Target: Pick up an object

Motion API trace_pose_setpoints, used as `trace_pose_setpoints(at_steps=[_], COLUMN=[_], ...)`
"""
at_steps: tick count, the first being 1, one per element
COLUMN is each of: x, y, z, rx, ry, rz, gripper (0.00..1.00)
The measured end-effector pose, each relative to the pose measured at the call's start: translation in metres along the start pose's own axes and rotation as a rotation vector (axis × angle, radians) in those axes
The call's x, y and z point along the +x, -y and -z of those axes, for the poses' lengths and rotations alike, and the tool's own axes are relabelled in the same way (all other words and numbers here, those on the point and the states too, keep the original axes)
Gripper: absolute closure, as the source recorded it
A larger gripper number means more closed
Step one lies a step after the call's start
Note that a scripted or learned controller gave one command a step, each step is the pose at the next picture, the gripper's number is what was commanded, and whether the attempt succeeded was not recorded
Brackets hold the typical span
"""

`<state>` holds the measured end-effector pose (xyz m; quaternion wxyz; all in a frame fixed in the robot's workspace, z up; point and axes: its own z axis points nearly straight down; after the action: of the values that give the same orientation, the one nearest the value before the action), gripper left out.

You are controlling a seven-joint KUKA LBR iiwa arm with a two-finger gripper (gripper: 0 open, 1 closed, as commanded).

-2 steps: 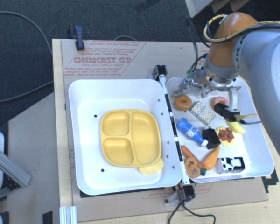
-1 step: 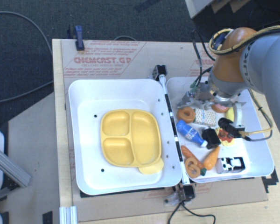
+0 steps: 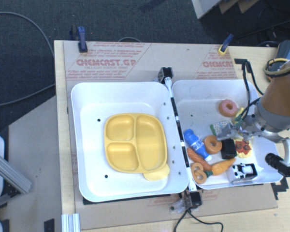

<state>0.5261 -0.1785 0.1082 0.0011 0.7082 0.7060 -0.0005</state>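
Left bin [image 3: 87, 129]: yellow tray [image 3: 135, 142], three compartments, centred; pale yellow piece [image 3: 157, 173] touching tray's near right corner.
Right bin [image 3: 198, 93], left to right: blue bottle [image 3: 195, 143] by left wall; orange carrot [image 3: 198, 155] just beside; pretzel [image 3: 199, 173] at near edge; brown donut [image 3: 212, 143]; second carrot [image 3: 222, 166]; pink donut [image 3: 227, 108] farther back; black block [image 3: 228, 148]; black-white item [image 3: 243, 172].
End effector [image 3: 241, 128]: over right bin, above clutter; finger state cannot tell.
Bench [image 3: 135, 57]: cardboard-covered.

Arm [image 3: 280, 100] ran off the right edge; gripper [image 3: 241, 129] fingers too blurred to read. Small toys [image 3: 241, 149] beneath it unclear; yellow piece [image 3: 157, 174] partly under tray [image 3: 135, 141].
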Motion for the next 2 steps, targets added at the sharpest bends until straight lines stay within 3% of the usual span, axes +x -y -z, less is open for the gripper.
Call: trace_pose_setpoints(at_steps=[1, 2], x=[0.024, -0.015], y=[0.012, -0.073], z=[-0.015, -0.023], rx=[-0.025, 0.0], ry=[0.01, -0.014], rz=[0.0, 0.009], gripper=[0.0, 0.0])
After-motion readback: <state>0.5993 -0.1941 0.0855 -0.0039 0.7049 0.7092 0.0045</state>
